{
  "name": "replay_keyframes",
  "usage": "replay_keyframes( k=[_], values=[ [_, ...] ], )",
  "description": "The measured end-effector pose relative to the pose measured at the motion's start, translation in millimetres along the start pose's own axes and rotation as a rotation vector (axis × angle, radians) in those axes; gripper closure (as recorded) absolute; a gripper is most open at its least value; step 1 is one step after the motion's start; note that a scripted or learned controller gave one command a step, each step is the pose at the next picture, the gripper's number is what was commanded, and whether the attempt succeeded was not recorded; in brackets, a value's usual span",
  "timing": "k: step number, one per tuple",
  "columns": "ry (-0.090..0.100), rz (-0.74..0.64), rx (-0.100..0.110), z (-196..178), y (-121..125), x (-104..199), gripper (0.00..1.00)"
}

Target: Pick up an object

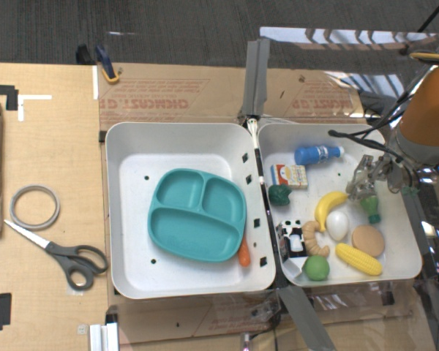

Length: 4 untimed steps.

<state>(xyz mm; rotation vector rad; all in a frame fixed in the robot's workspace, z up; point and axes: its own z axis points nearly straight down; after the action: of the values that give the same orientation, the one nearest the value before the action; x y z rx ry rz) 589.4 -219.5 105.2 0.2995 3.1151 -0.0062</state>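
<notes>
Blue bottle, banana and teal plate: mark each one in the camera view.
blue bottle point(313, 154), camera view, middle of its body.
banana point(327, 206), camera view, middle of its curve.
teal plate point(177, 234), camera view, bare floor of its large compartment.

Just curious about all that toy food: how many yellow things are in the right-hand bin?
2. A banana lies mid-bin beside a white egg; a corn cob lies near the front edge. Others may be hidden under the gripper.
</notes>
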Motion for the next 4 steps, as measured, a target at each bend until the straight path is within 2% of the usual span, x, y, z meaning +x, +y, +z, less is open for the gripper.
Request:
replay_keyframes(
  k=[1,2,3,4],
  values=[
    [0.007,0.277,-0.001,-83,39,-13,1.0],
    [0.011,0.103,-0.002,13,16,55,1.0],
    [0.009,0.352,0.0,-106,82,-9,1.0],
    [0.009,0.352,0.0,-106,82,-9,0.0]
  ],
)
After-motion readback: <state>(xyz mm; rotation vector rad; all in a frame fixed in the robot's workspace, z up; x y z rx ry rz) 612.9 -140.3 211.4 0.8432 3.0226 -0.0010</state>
